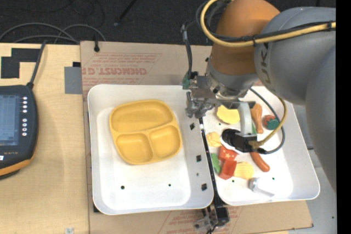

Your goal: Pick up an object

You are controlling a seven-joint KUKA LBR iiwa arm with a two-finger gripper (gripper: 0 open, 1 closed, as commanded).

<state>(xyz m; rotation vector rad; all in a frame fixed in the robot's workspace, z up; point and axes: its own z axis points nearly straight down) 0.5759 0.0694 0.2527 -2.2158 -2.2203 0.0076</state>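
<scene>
A white piece (pixel 261 188) lies nearest in the right bin (pixel 307 183), with a yellow lump (pixel 244 171), a red block (pixel 228 155) and a sausage (pixel 261 161) just behind it (all loose on the bin floor). Beside them the left bin (pixel 104 172) holds a yellow divided plate (pixel 145 131). Farther back the tool (pixel 193 109) hangs over the seam between the bins; whether it is apart or together I cannot tell.
</scene>
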